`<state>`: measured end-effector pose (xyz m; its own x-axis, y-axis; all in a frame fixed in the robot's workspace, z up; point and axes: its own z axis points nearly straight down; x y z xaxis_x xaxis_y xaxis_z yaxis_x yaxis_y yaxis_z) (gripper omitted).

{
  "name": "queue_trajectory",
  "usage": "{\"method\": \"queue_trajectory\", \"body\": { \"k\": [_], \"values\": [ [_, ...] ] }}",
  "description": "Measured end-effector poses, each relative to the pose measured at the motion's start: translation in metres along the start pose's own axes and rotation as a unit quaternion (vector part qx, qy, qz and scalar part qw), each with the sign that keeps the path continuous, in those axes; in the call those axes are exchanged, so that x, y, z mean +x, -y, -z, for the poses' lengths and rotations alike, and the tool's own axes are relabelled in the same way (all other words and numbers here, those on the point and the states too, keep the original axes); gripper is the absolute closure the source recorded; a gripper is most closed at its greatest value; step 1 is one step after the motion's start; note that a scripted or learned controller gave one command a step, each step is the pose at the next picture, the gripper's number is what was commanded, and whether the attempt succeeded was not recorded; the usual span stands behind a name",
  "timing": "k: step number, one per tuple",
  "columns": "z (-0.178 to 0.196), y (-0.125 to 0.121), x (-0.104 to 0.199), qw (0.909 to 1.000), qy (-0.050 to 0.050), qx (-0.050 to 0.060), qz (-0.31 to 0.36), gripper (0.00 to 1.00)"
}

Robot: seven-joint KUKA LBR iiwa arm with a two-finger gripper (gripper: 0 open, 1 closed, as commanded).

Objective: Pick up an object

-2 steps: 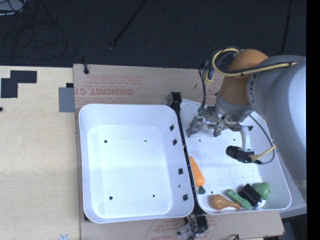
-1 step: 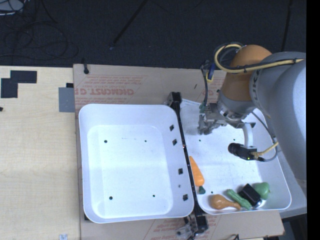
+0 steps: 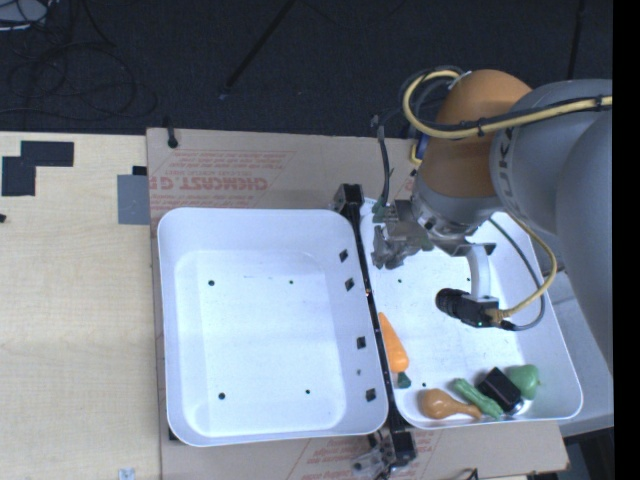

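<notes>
Orange plastic carrot (image 3: 393, 343), small and tapered with a green tip, lies in the right-hand shallow white bin (image 3: 560, 368), pressed against that bin's left wall about halfway toward its near edge. More toys crowd the bin's near right corner: a tan pear-shaped piece (image 3: 441, 403) beside a long green pod-like piece (image 3: 476, 398), then a small black block (image 3: 499, 387) touching a rounded green toy (image 3: 522, 377). These four sit close together, some touching, well apart from the gripper.

A grey robot arm with an orange band (image 3: 475, 138) reaches in from the right and covers much of the bin's far right part. Its metal two-finger gripper (image 3: 388, 251) hangs over the far left corner of the right bin, near the dividing wall. Whether the fingers are spread or closed cannot be told; they are small, dark and blurred against the wrist. Nothing can be seen between them. A black cylindrical part on a yellow cable (image 3: 465, 306) hangs from the arm over the middle of the bin, between the gripper and the toy cluster.

The left-hand shallow white bin (image 3: 175, 268) adjoins it on a cardboard sheet (image 3: 250, 163) spread over the pale wooden worktop (image 3: 70, 318).
</notes>
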<state>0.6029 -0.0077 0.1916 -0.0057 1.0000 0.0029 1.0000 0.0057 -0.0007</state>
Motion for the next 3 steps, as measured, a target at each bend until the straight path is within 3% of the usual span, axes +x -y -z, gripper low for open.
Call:
{"method": "queue_trajectory", "body": {
  "k": [2,3],
  "values": [
    [0.015,-0.001,-0.006,1.0,0.001,0.004,-0.003,1.0],
    [0.038,0.025,0.057,1.0,0.0,0.001,0.0,1.0]
  ]
}}
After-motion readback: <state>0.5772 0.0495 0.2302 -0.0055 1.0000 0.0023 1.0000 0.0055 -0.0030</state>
